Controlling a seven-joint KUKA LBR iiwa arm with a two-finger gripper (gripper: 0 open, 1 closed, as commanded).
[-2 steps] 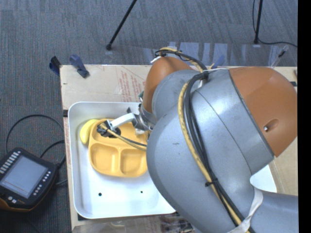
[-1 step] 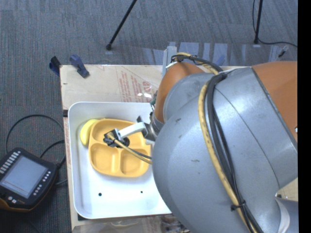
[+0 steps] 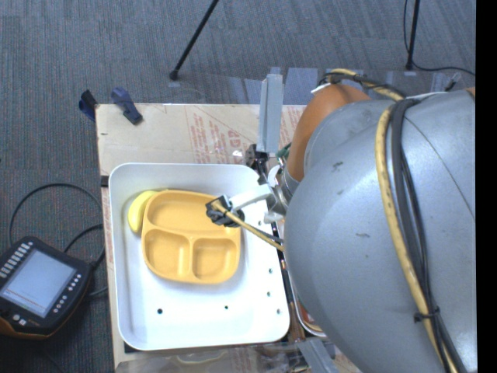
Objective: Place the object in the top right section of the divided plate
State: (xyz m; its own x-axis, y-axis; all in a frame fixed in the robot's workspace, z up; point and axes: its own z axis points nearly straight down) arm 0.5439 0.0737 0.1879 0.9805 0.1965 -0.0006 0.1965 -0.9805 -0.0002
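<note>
The grey arm (image 3: 388,231) swells across the right half of the camera view and covers everything on that side of the bench. It also hides most of the gripper (image 3: 268,181), which sits at the white bin's (image 3: 194,317) right edge, level with the plate's top. From the little that shows, I cannot tell whether the gripper is spread or closed, and nothing is seen in it.

The yellow divided plate (image 3: 167,255) lies in the upper half of the white bin, with one long section across its top and two smaller ones below. All three sections look bare, though the top section's right end is partly covered by the robot's hardware.

The object is a pale yellow, banana-like piece (image 3: 138,210). It lies on the bin floor outside the plate, touching the plate's upper left rim. Only a crescent of it shows, and the plate's edge seems to cover its inner side. Its long axis curves from the plate's top left corner down along the left rim, bulging towards the bin's left wall.

Brown cardboard (image 3: 194,130) lies under the bin's far side, and a teach pendant (image 3: 39,286) rests on the carpet at lower left.
</note>
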